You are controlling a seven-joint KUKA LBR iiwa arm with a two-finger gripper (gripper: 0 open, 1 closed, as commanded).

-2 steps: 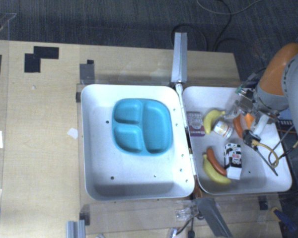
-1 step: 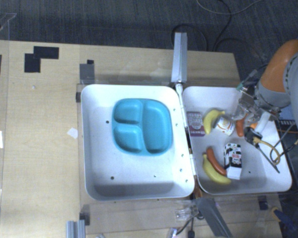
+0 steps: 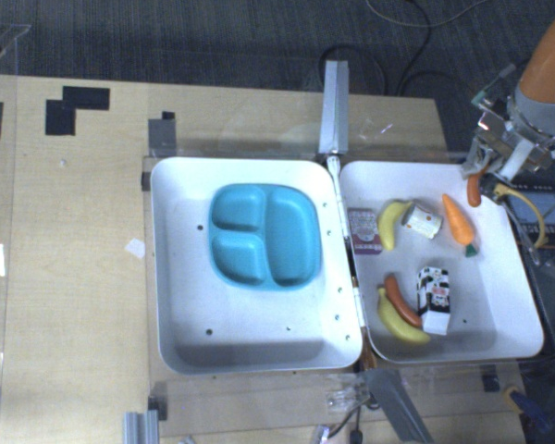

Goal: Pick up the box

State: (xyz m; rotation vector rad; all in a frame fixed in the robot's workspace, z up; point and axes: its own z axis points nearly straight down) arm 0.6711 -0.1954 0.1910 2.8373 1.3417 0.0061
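Observation:
A black-and-white patterned box (image 3: 434,299) lies in the right bin (image 3: 527,336), near its front, beside a banana (image 3: 400,322) and a red sausage (image 3: 400,302). A smaller whitish box (image 3: 424,221) lies farther back in the same bin, between a second banana (image 3: 391,222) and an orange carrot (image 3: 459,220). My gripper (image 3: 492,160) hangs over the bin's back right corner, apart from both boxes. A small orange-red piece (image 3: 474,191) sits just below it at the bin's rim; I cannot tell whether it is held.
A purple packet (image 3: 363,229) lies against the right bin's left wall. The left bin (image 3: 176,322) holds a blue divided plate (image 3: 264,234). A metal post (image 3: 335,109) stands behind the gap between the bins. A yellow cable (image 3: 527,213) loops by the right rim.

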